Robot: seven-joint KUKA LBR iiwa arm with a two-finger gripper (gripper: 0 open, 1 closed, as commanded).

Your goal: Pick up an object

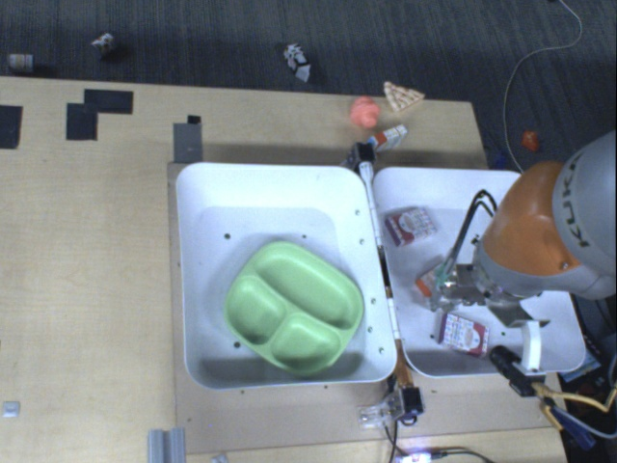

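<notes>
1. The arm [540,234], grey with an orange band, reached in from the right and hung over the right bin [569,355].
2. The gripper [461,292] sat low over the middle of that bin; whether it was open or shut could not be told, and nothing could be seen in its hold.
3. The right bin held three small things that showed: two red-and-white packets and one small orange piece [425,284].
4. The upper packet [410,225] lay near the bin's far left corner, its long axis running roughly left to right with a slight tilt, well apart from the gripper.
5. The lower packet [463,334] lay just below the gripper, near the bin's front, its long axis running left to right and dipping a little toward the right.
6. The orange piece lay just beside the gripper on its left; too small to tell which way it pointed.
7. The left bin [202,287] held one green divided tray [294,305] with three compartments, resting at a slant, its long axis running from upper left to lower right.
8. Beyond the bins on the bench lay one pink ball [364,112] and one wedge-shaped toy [402,95], close together.
</notes>
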